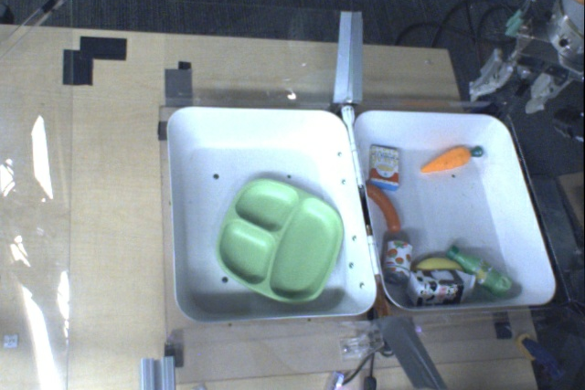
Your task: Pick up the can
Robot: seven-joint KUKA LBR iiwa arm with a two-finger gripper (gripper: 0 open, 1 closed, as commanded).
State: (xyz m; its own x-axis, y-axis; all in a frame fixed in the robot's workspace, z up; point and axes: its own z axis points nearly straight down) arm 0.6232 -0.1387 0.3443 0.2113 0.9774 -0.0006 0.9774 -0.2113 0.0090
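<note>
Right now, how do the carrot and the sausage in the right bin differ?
Colour: the carrot is bright orange with a green tip, while the sausage is darker reddish-orange.
Place: the carrot lies out in the bin's far part, while the sausage sits against the divider wall.
Pose: the carrot lies roughly crosswise, while the sausage runs along the divider.
Both lie in the right bin, apart from the gripper.

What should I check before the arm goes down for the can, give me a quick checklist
1. Can located: ok, front left corner of the right bin.
2. Can upright: cannot tell.
3. Room around can: not ok, sausage, banana and cow-print carton crowd it.
4. Gripper over the can: not ok, it sits beyond the bin's far right corner.
5. Gripper carrying anything: cannot tell.
6. Green tray out of the path: ok, in the left bin.
</note>
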